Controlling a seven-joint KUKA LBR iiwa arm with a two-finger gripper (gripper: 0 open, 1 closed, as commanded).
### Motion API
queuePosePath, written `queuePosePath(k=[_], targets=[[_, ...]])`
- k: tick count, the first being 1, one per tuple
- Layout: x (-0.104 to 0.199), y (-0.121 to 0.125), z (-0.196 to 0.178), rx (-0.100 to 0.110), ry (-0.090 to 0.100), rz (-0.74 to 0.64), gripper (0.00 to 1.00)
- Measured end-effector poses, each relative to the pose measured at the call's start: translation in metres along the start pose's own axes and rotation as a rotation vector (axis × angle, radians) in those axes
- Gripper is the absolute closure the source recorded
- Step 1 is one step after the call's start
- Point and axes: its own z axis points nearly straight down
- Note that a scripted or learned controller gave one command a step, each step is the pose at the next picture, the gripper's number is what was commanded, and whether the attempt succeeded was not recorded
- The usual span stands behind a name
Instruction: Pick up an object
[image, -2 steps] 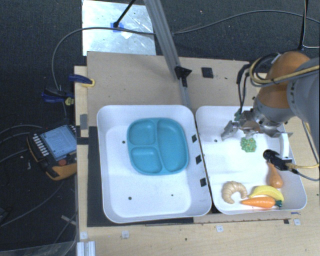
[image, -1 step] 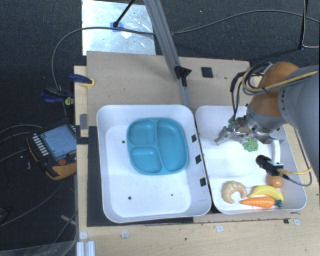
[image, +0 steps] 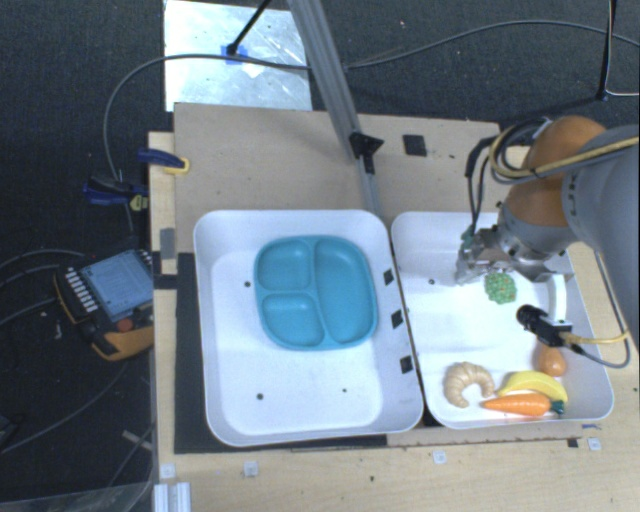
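Sitting near the back of the right bin (image: 447, 330), a small green floret (image: 500, 288) is the likeliest candidate as I go for a pick. It rests on the white floor, just beside my tool (image: 476, 265) on the side toward the bin's outer wall and slightly nearer the front edge. From this slanted overhead view I cannot say whether the two touch, and the floret does not appear to be enclosed by the tool. Whether the tool is open or closed I cannot tell, since its end is a blur of metal under the wrist; I see nothing held in it.

By my reading, the step in hand is the approach: the tool is down low in the bin but off to one side of the floret, with no grasp made. The next move, as I judge it, calls for a short shift across to centre over the floret, a spread wide enough to straddle it, then a close and a lift. A small, rounded, lumpy piece like that could roll away if nudged.

Well apart, along the bin's front wall, lie a croissant (image: 468, 382), a banana (image: 535, 382) and a carrot (image: 518, 405) close together, with an orange piece (image: 549, 360) just behind the banana. A blue divided plate (image: 315, 292) sits in the left bin (image: 300, 395). My arm (image: 595, 200) reaches in over the worktop (image: 280, 150).
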Motion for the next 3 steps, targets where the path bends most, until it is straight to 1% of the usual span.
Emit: queuePosePath(k=[1,2,3], targets=[[-0.001,-0.004,-0.062,0.003,0.002,0.001,1.0],[-0.007,-0.002,-0.127,0.0,0.001,-0.003,1.0],[-0.007,-0.001,-0.122,0.006,0.002,-0.003,1.0]])
